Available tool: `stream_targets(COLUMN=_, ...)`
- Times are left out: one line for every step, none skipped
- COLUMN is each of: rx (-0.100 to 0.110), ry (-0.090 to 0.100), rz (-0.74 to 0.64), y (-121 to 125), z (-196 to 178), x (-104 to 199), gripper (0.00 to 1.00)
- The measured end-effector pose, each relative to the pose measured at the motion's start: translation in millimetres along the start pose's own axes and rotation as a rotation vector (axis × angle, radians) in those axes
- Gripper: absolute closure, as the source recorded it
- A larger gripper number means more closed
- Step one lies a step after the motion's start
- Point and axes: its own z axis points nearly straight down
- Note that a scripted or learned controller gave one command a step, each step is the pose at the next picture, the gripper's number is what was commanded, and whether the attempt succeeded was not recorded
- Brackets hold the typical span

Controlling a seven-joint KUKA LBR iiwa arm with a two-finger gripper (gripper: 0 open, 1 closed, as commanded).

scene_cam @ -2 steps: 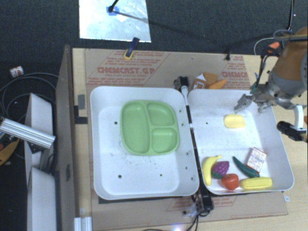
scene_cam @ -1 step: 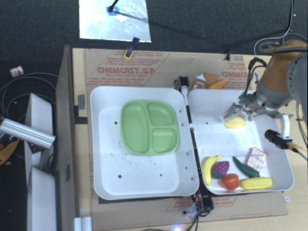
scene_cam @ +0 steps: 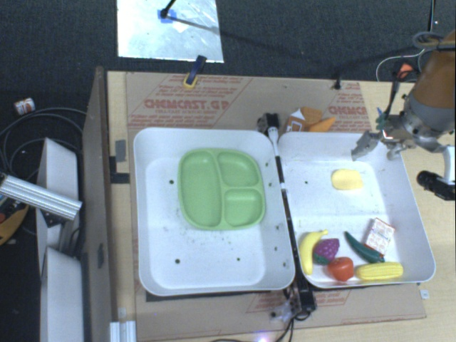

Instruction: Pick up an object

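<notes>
Above the right bin's point(scene_cam: 410, 212) far right corner the gripper point(scene_cam: 376, 147) hangs with fingers spread, holding nothing; a pale yellow lemon point(scene_cam: 347, 179) lies just beside it, while banana point(scene_cam: 311, 248), grapes point(scene_cam: 327, 249), tomato point(scene_cam: 341, 268), corn point(scene_cam: 379, 270), green pepper point(scene_cam: 360, 246) and small carton point(scene_cam: 380, 234) crowd the near edge

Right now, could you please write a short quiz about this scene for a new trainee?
1. True or false: the green divided plate lies in the left bin.
2. Which object lies nearest the gripper? A) corn cob B) pale yellow object C) tomato
3. Fill in: the banana lies in the ___ bin.

Key: 1 true; 2 B; 3 right.
</notes>
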Motion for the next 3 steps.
stream_targets(rx=0.008, ry=0.002, rz=-0.003, y=6, z=32, x=3, gripper=0.0)
stream_targets(rx=0.011, ry=0.003, rz=-0.004, y=6, z=96, x=6, gripper=0.0)
stream_targets(rx=-0.003, ry=0.0, rz=-0.006, y=10, z=78, x=6, gripper=1.0)
